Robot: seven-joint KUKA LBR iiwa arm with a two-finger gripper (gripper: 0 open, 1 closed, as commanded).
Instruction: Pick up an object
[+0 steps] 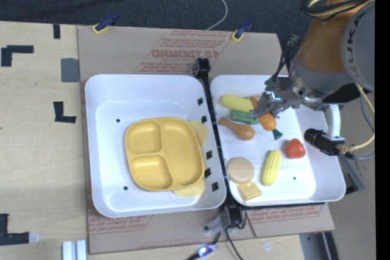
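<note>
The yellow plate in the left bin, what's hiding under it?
A flat pale yellow piece pokes out from beneath the yellow plate at its near edge and its right side. The plate covers the rest, so its shape is unclear.

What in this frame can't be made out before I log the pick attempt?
- End effector in the camera view: too small and blurred against the toys to show whether anything is gripped.
- Carrot: upper end covered by the end effector.
- Flat yellow piece: mostly hidden under the yellow divided plate.
</note>
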